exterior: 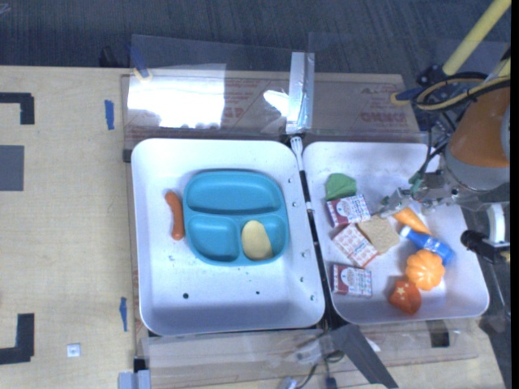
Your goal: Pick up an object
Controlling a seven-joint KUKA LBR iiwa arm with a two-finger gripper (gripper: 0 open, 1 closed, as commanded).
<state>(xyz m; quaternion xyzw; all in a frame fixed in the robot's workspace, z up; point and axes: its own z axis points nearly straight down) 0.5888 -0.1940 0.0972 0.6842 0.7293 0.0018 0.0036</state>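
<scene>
Pale wooden tabletop (65, 217) with black corner marks and blue tape tabs, seen from above at a slant, with dark carpet beyond and a sheet of clear glossy plastic behind the bins.

Holds two shallow white plastic bins with rounded corners, side by side and touching along the middle. Left white bin (154, 282) carries a sky-blue moulded plastic tray with three compartments (235, 215), smooth and matte; rests a pale yellow egg-shaped potato-like toy (257, 239) in its lower right compartment. Just left of the tray, apart from it, lies a slim orange sausage-shaped toy (175, 215) on the bin floor.

Right white bin (462, 302) crowded with small play food: ribbed orange plastic pumpkin (425, 269), glossy red tomato-like toy (405, 295), tan square cracker-like piece (379, 233), three small red-and-white printed cartons (350, 250), green leaf-shaped piece (340, 185), orange carrot-like wedge (410, 218), small blue and white bottle-like item (427, 243).

Reaches in from the right a grey arm with an orange band, its end effector (418, 194) low over the upper part of the right bin, just beside the carrot-like wedge. Too small and blurred to tell whether spread or closed; nothing visibly held.

Judged not yet done: every item appears to lie in the bins, none lifted. Left to do: close on one piece and raise it clear.
</scene>
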